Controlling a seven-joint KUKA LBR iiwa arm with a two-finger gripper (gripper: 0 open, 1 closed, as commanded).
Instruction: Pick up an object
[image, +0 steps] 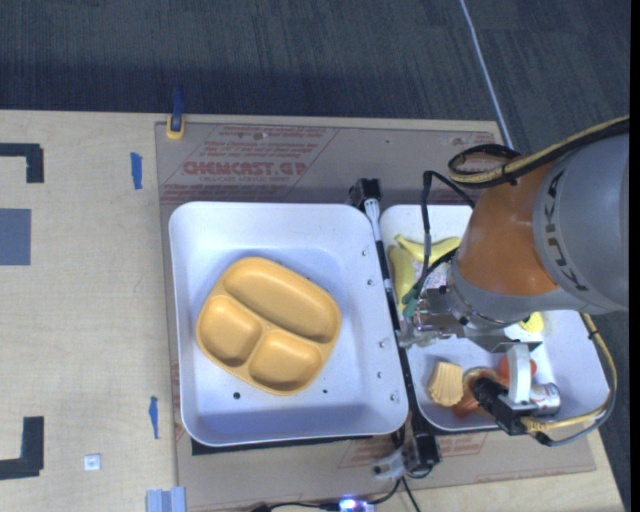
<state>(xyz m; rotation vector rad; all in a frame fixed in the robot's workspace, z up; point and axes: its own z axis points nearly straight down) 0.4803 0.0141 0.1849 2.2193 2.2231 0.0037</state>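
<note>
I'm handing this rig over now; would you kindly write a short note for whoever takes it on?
Gripper: low over the right white bin, by its left wall; whether it grips anything cannot be judged.
Left white bin: large mustard-yellow three-lobed plastic dish in its middle.
Right bin: pale yellow curved piece at upper left, partly under the arm; small tan rounded piece near the front.
Done: no object visibly lifted.
Left: grasp one and raise it.

Glossy yellow plastic tray in smooth white plastic bin on matt wooden bench.
</note>
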